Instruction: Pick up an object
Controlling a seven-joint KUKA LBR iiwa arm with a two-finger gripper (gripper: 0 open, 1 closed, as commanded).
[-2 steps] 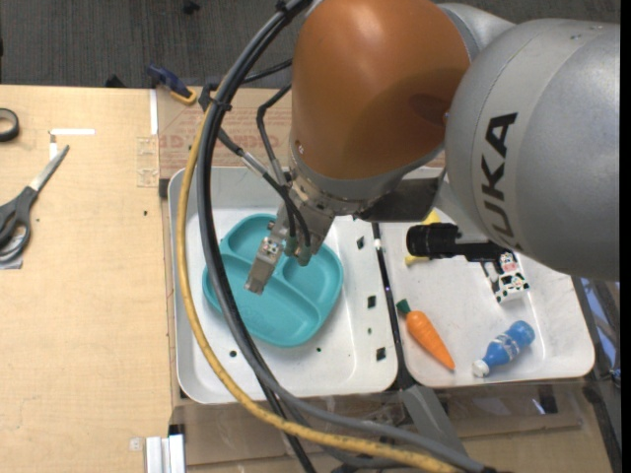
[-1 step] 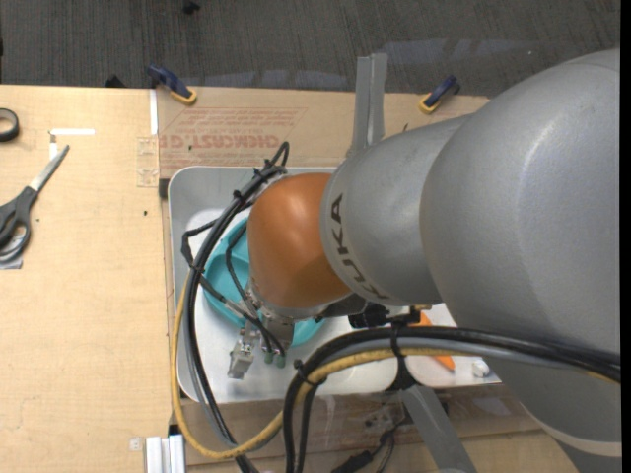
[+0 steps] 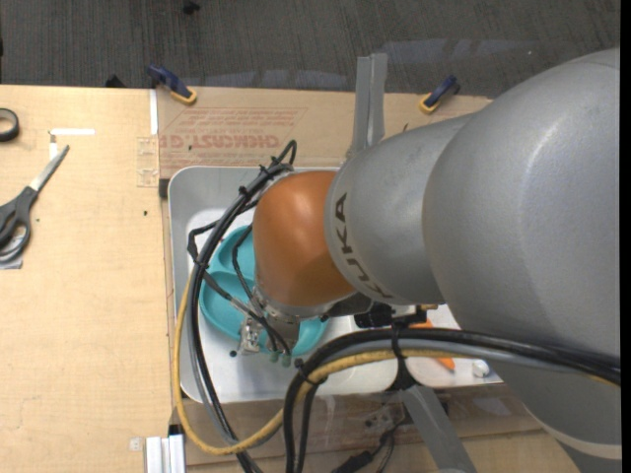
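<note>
Our smooth grey arm [image 3: 513,195] hides the white bin [image 3: 182,205] and a glossy teal dish [image 3: 219,304]; scissors [image 3: 25,210] lie on the wooden desk [image 3: 79,343].

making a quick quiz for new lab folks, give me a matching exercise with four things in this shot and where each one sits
Things:
1. scissors
2. teal object
3. orange band
4. roll of tape

Places:
A. on the arm, above the wrist
B. in the white bin, partly under the arm
C. far left edge of the bench, above the scissors
D. on the wooden bench, left of the bin

Pairs: 1-D, 2-B, 3-A, 4-C
</note>
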